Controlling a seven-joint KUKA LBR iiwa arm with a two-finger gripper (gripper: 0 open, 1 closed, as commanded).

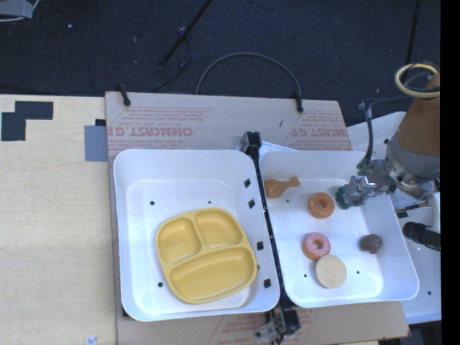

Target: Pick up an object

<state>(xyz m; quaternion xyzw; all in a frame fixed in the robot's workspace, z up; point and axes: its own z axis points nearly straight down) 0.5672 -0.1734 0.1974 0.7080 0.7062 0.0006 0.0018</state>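
Pale wooden bench, two shallow white bins [126, 192]; gripper [350, 194] (finger state: cannot tell) low in right bin beside the brown glazed toy doughnut [321, 205]. Risk: a descent off-centre could nudge the doughnut aside rather than grip it.

My gripper [348, 195] hangs over the upper right part of the right bin [388, 282], just beside the orange-brown donut [321, 205], which lies to its left. My arm [417, 139] comes in from the right edge. Up and left of the donut lies a toy chicken drumstick [280, 186]. Lower down sit a pink frosted donut [316, 246] and, touching it on the lower right, a pale round cookie [330, 271]. A small dark grey lump [371, 244] rests near the right wall. The left bin [136, 192] holds a yellow divided plate [207, 263]. Both bins stand on a cardboard sheet [172, 121] on the bench [50, 228].
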